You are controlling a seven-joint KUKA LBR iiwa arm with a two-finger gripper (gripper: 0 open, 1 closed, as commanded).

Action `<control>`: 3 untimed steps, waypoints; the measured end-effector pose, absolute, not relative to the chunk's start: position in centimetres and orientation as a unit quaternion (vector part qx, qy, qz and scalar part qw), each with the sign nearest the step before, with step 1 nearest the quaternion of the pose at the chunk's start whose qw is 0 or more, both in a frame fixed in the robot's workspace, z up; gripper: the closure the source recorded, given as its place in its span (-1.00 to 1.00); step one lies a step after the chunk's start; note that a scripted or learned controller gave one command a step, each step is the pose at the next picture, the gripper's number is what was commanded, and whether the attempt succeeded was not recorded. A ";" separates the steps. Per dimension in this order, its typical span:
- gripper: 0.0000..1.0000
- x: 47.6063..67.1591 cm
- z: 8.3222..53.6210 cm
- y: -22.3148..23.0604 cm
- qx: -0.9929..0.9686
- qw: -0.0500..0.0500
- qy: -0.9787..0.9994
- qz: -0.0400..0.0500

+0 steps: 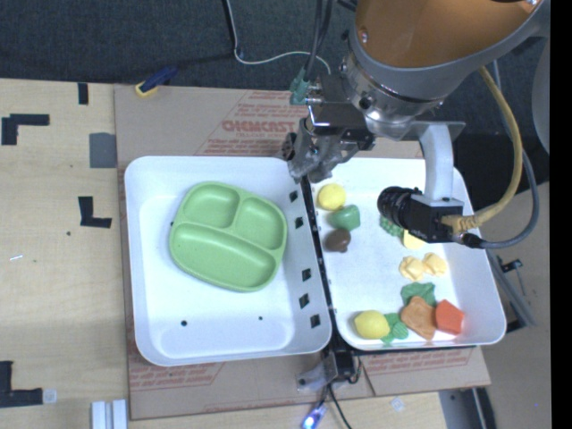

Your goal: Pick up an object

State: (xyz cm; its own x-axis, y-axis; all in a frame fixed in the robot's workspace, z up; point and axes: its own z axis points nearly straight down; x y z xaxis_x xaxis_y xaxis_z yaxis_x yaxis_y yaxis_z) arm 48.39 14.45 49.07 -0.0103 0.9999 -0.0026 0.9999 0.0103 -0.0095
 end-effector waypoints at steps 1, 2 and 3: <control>1.00 48.4 50.0 14.5 -0.703 0.003 -0.711 0.005; 1.00 48.4 51.0 14.5 -0.703 0.003 -0.712 0.006; 1.00 48.2 36.8 10.5 -0.708 0.004 -0.706 0.009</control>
